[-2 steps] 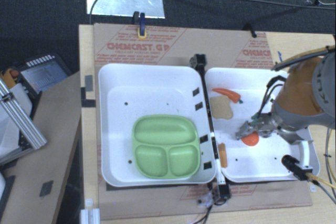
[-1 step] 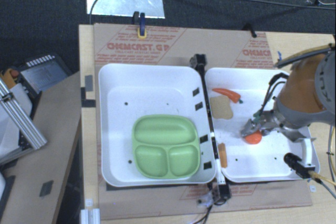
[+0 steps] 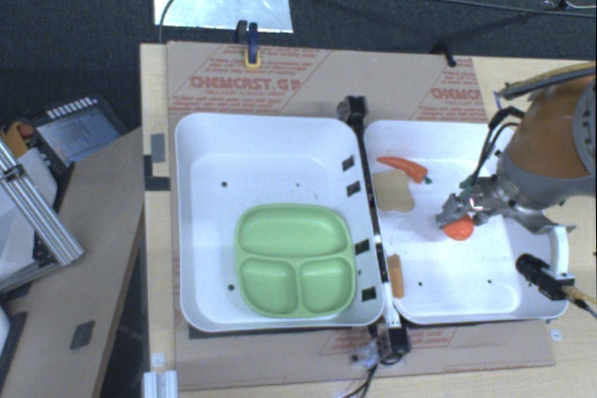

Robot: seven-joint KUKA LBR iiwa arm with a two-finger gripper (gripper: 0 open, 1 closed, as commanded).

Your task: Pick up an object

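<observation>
Here the grey-and-orange arm (image 3: 558, 144) reaches in from the view's right and ends over the right bin (image 3: 466, 295). The tool (image 3: 459, 212) hangs low above the middle of that bin's floor. Just under it, on its near side, sits a small round orange-red thing (image 3: 458, 231). Its top edge meets the tool's metal tip in this view. From this angle I cannot tell whether the tool is open or closed, nor whether it has hold of the round thing or merely stands over it.

Three more things lie in the right bin. A curved orange-red piece shaped like a pepper or carrot (image 3: 403, 167) lies toward the bin's far wall, on the side nearest the divider. A flat beige piece (image 3: 394, 195) lies just on the near side of it, close to the same wall. A short brown stick (image 3: 395, 276) lies along that divider wall near the bin's near corner, well apart from the tool.

Across the divider from the right bin is the left bin (image 3: 233, 154). It carries a pale green plate with three compartments (image 3: 294, 258). Both bins rest on a printed cardboard sheet (image 3: 280, 81) laid on the table (image 3: 154, 107).
</observation>
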